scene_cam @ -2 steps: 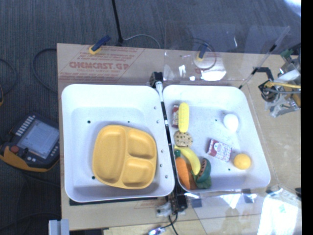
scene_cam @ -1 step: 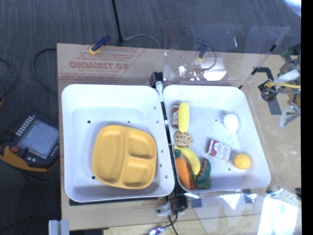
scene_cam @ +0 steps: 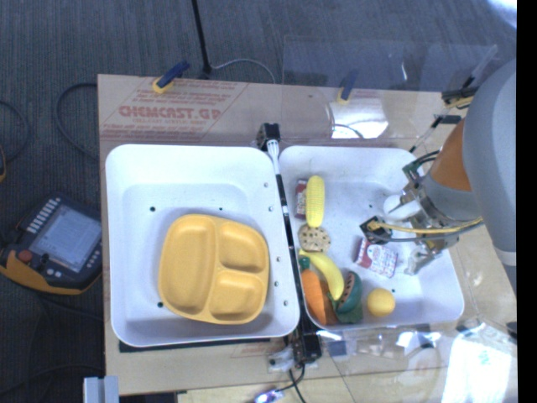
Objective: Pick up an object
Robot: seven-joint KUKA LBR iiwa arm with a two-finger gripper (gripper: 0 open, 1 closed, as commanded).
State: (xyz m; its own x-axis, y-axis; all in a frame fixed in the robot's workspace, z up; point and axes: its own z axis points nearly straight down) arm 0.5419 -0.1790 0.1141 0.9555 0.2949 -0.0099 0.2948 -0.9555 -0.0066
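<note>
**Gripper Over Right Bin; Grip State Not Determined**

The arm (scene_cam: 495, 158) entered from the right of the frame. The gripper (scene_cam: 413, 232) stood over the right part of the right bin (scene_cam: 369, 162). Whether it was wide or narrow could not be told from this angle.

The packet (scene_cam: 376, 259), red and white, lay on the bin floor just left of and slightly below the gripper in the frame. It was the item nearest to it.

The other items were grouped along the left side of the right bin:
- The corn (scene_cam: 315, 200) lay lengthwise in the upper left.
- A small red item (scene_cam: 300, 198), possibly another packet, lay between the corn and the bin's left wall.
- The cookie (scene_cam: 314, 238) lay just below the corn.
- The banana (scene_cam: 325, 271) lay below the cookie, slanting toward the lower right.
- The carrot (scene_cam: 314, 299) lay in the lower left corner, touching the banana.
- A green item (scene_cam: 351, 299) lay just right of the banana.
- The lemon (scene_cam: 380, 302) lay near the lower wall, right of the green item and below the packet.

The left bin (scene_cam: 134, 175) held a yellow tray (scene_cam: 214, 267) with three compartments, lying flat toward the bin's lower half.

A pendant (scene_cam: 54, 243) lay on the carpet at the left edge of the frame.
</note>
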